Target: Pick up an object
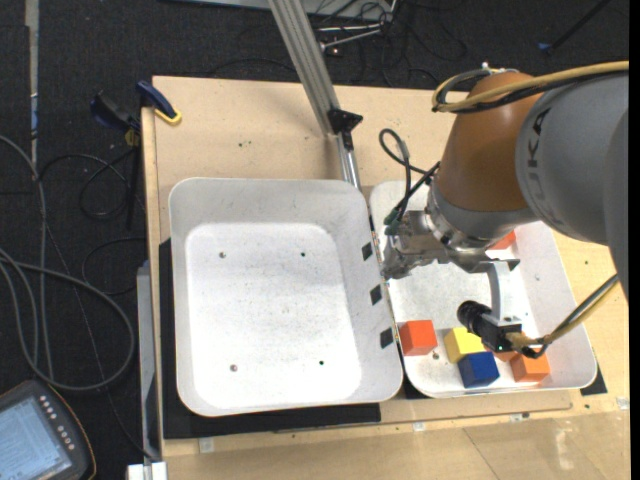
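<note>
Over the right bin (572, 298), the gripper (392, 258) hangs low. Jaw state: cannot tell, likely wrist-hidden. Orange block (417, 337), yellow block (463, 344), blue block (479, 369) lie below.

We see even, bright light from above; the left bin (270, 288) looks almost overexposed, shadows beside it stay soft, the picture slightly grainy.

Counter (250, 118), tan board, carrying left white bin (200, 268), left of the fingers. Blue-and-yellow clamp (150, 103) at counter's far-left corner. Slanted metal pole (305, 48) beyond the fingers. Black cables (60, 258) and a tablet screen (35, 438) on dark floor, far left.
</note>
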`<state>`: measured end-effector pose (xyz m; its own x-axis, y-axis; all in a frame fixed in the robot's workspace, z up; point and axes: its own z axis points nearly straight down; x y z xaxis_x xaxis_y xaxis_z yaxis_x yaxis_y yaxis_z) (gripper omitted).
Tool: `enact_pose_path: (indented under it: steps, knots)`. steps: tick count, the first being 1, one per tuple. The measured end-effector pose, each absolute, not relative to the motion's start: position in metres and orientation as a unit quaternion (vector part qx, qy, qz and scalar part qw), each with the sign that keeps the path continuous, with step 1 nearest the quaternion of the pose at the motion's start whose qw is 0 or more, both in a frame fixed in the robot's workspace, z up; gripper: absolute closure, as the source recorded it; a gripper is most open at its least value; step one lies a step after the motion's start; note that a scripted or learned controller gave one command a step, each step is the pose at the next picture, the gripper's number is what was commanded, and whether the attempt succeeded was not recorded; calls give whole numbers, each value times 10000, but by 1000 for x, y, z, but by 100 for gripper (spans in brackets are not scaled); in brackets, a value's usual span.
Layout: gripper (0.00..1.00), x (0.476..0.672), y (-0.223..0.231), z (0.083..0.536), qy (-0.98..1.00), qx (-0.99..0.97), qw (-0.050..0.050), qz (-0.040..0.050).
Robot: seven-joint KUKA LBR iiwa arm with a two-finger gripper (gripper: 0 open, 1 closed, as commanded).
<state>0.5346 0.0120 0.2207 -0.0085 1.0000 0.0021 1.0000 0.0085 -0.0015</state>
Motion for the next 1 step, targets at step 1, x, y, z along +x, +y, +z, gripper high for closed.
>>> enact_pose_path:
  steps: [1]
  knots:
    - [100, 523, 74, 231, -7108, -7034, 7, -11]
